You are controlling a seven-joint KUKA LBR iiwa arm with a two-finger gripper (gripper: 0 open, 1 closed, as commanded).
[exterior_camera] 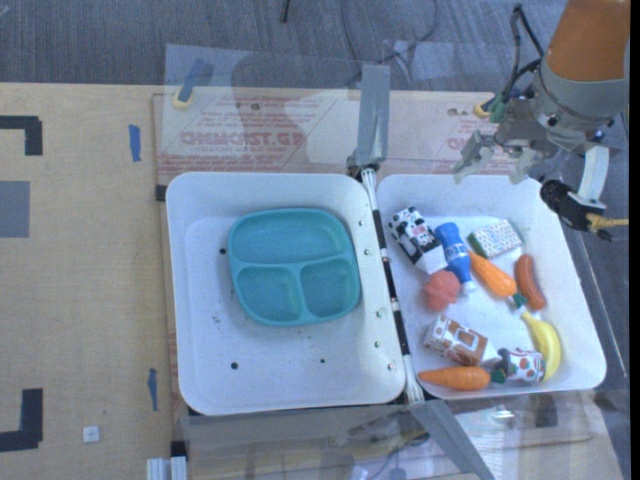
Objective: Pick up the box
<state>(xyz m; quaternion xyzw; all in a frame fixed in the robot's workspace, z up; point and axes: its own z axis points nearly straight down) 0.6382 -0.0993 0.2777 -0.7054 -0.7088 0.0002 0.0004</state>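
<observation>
Box (458, 340): brown and white carton, lying tilted in the lower middle of the right bin (583, 298), untouched. Just below it, an orange carrot (455, 377) along the bin's near wall; to its right, a small patterned can-like item (521, 365) and a yellow banana (545, 340). Just above it, a pink-red ball (441, 290), touching a blue bottle (456, 255) with a white cap. Left of the bottle, a black-and-white cow-print carton (413, 234). Further right, a second carrot (493, 274), a reddish sausage shape (529, 281), and a pale checkered packet (496, 236). Gripper (497, 158): poised over the right bin's far rim, well apart from the box, fingers spread wide with nothing between them. Left bin (195, 368): holds a teal divided plate (294, 266).
</observation>
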